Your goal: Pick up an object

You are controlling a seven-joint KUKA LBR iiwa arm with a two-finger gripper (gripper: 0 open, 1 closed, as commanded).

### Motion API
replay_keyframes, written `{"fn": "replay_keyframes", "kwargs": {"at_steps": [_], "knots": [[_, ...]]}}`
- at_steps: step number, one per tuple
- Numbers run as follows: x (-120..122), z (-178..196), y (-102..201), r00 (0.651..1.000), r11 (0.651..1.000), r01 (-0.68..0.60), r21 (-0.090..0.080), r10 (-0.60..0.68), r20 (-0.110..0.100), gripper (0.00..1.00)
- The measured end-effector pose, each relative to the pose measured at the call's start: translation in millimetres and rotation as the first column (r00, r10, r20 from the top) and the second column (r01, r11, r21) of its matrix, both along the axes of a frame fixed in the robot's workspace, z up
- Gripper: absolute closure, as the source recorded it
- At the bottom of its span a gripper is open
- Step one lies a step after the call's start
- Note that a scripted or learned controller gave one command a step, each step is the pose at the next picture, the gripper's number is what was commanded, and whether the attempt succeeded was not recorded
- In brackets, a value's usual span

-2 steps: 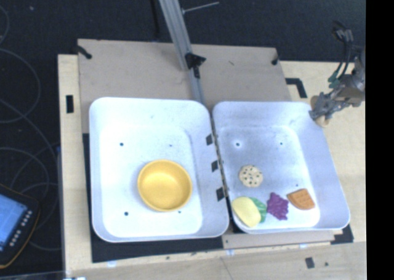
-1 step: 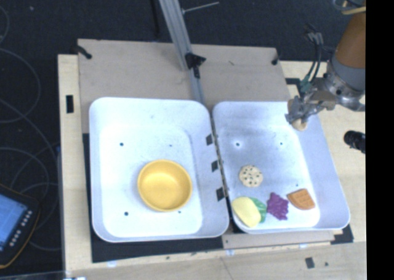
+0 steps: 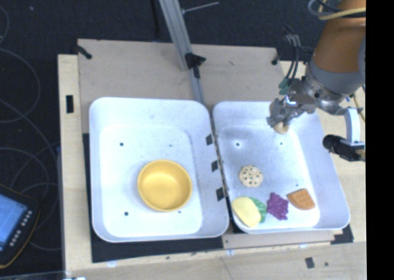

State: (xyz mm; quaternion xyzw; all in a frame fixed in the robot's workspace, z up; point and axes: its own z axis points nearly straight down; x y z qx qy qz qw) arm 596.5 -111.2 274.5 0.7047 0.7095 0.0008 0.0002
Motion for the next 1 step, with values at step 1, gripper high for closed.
{"fn": "replay_keyframes", "kwargs": {"at_steps": [1], "knots": [[9.0, 2.2, 53.9, 1.000, 1.000, -0.001, 0.000, 0.001, 0.001, 1.00]]}}
